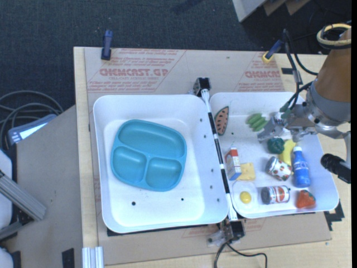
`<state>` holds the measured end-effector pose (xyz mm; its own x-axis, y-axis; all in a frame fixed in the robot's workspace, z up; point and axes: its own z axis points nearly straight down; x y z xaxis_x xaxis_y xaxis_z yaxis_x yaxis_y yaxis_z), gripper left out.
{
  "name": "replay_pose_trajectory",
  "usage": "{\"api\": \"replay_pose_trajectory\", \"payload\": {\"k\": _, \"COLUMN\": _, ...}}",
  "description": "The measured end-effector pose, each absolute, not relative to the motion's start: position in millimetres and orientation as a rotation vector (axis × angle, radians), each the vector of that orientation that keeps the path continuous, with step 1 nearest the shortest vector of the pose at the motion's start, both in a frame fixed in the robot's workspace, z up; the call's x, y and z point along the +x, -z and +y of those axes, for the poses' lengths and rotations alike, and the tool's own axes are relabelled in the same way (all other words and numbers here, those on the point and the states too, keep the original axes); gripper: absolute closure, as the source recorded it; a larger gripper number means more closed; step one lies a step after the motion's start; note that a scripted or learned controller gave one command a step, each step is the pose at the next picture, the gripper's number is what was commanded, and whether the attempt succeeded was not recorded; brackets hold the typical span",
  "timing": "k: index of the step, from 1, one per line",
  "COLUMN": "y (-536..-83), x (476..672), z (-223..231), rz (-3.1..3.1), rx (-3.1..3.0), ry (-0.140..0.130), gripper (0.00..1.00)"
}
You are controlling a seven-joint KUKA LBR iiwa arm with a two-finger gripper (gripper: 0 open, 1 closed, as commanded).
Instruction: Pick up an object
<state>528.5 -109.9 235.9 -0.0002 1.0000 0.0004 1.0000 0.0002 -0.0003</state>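
My gripper [280, 126] hangs over the back part of the right bin [330, 201], reaching in from the right. A dark green toy [275, 145] lies just below it, with a yellow piece [288, 151] touching that toy's right side. A light green item [256, 120] sits just to the gripper's left. Nearer the front lie a blue bottle [300, 166], a small tilted can [278, 168], a red-labelled can [275, 195] on its side, a red strawberry [305, 200], a yellow ball [245, 196], a small carton [232, 162] and a yellow wedge [247, 172]. A watermelon slice [222, 120] rests at the bin's left wall.
The left bin [106, 108] holds a blue divided plate [148, 155]. A black clip [202, 85] sits where the bins meet at the back. Cables run behind the arm at the right. Cardboard lies under both bins.
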Motion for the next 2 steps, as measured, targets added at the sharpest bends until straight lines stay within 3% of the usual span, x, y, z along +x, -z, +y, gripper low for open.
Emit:
{"api": "replay_pose_trajectory", "payload": {"k": 1, "y": -171.7, "x": 572.4, "z": -162.1, "rz": -2.221, "rx": -2.223, "ry": -0.001, "gripper": 0.00}}
{"api": "replay_pose_trajectory", "payload": {"k": 2, "y": -90.6, "x": 568.3, "z": -172.4, "rz": -2.232, "rx": -2.227, "ry": 0.013, "gripper": 0.00}}
